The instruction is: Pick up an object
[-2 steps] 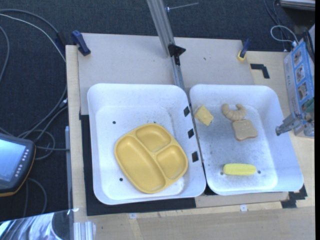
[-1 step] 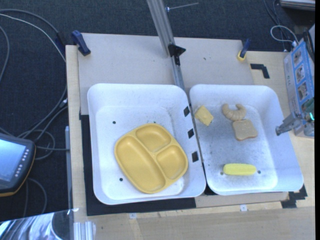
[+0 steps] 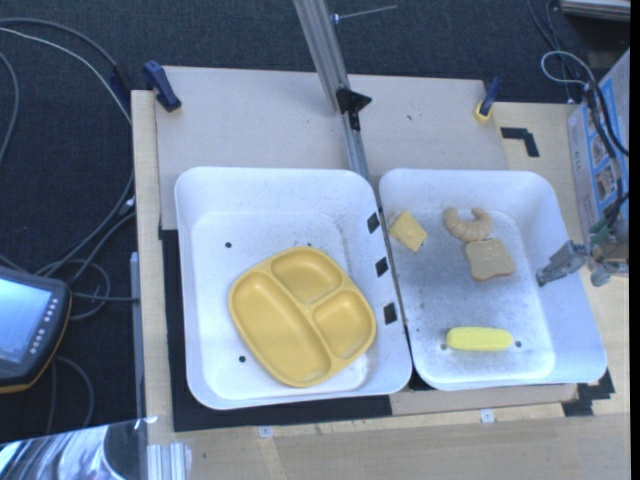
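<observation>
Wooden bench on dark carpet. Left bin: yellow divided plate. Right bin: cheese cube, croissant, toast, yellow corn cob. Gripper at right rim, finger state indiscernible.

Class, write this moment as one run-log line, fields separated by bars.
gripper: at right bin's right rim, holding nothing | right bin: cheese cube, croissant, toast, corn cob | left bin: yellow divided plate

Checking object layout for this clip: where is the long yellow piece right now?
The long yellow piece lies flat near the front of the right bin, below the slice of bread, apart from the gripper at the bin's right rim.
</observation>
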You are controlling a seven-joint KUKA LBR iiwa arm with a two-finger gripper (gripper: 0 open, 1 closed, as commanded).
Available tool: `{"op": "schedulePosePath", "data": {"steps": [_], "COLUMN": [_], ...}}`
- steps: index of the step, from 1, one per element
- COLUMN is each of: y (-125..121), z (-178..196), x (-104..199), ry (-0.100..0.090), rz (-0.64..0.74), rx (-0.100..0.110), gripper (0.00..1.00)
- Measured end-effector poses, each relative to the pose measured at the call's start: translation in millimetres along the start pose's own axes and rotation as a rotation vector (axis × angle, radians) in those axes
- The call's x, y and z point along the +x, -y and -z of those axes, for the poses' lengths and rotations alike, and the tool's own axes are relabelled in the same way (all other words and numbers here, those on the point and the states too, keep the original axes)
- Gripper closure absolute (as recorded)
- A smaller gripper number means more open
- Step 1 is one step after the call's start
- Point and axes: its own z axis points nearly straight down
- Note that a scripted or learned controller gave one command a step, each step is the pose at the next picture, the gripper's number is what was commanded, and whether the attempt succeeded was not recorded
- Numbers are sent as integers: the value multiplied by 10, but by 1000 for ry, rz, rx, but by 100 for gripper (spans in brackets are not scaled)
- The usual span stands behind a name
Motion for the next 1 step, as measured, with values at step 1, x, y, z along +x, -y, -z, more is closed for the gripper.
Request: {"op": "schedulePosePath", "data": {"steps": [1], "y": [8], "z": [-631], "x": [-13], "ry": [-1], "rz": [0], "rx": [2], "gripper": [0]}}
